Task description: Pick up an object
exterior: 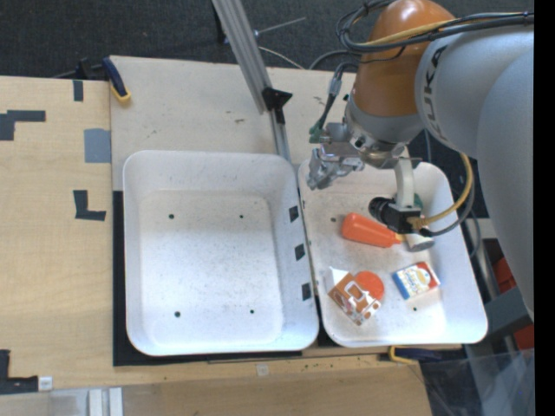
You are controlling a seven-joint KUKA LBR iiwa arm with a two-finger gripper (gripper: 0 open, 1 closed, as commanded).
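From the overhead camera, my gripper [323, 170] hangs over the far left corner of the right bin [464, 319]; I cannot tell its state. Nearer the front lie an orange carrot-shaped toy [368, 230], an orange-and-white packet [355, 295] and a small blue-edged carton [415, 281]

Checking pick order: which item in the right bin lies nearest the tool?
The orange carrot-shaped piece, lying just below the tool. The red-and-white packet and small blue-edged carton sit farther down, by the bin's front edge.
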